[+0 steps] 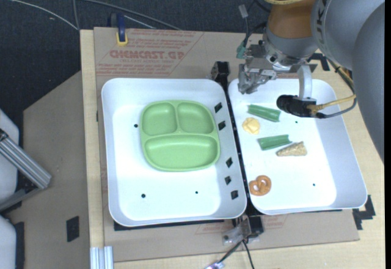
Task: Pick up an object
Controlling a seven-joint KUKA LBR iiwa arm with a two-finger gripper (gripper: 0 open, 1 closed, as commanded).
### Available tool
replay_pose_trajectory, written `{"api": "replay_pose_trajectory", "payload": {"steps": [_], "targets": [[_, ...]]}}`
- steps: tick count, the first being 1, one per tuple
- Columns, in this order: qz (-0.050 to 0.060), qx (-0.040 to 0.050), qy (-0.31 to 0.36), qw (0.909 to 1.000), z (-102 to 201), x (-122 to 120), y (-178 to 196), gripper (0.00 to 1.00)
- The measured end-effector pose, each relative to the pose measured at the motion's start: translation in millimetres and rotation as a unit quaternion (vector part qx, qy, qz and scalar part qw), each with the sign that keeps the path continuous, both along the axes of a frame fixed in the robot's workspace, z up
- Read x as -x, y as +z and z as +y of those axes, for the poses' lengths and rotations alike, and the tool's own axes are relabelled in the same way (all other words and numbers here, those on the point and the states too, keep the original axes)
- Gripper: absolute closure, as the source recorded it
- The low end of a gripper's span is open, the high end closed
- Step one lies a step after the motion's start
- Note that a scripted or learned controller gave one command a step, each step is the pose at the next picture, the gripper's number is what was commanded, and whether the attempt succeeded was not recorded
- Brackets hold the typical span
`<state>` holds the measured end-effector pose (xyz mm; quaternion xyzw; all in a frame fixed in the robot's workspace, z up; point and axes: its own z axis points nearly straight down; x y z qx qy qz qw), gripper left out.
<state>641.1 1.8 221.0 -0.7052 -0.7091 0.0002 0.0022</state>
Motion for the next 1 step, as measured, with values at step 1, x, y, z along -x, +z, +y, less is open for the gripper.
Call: {"api": "replay_pose_trajectory", "payload": {"steps": [1], "targets": [[0.000,0.0007,-0.001,1.0000,49.6,2.9,-5.9,1.00]]}}
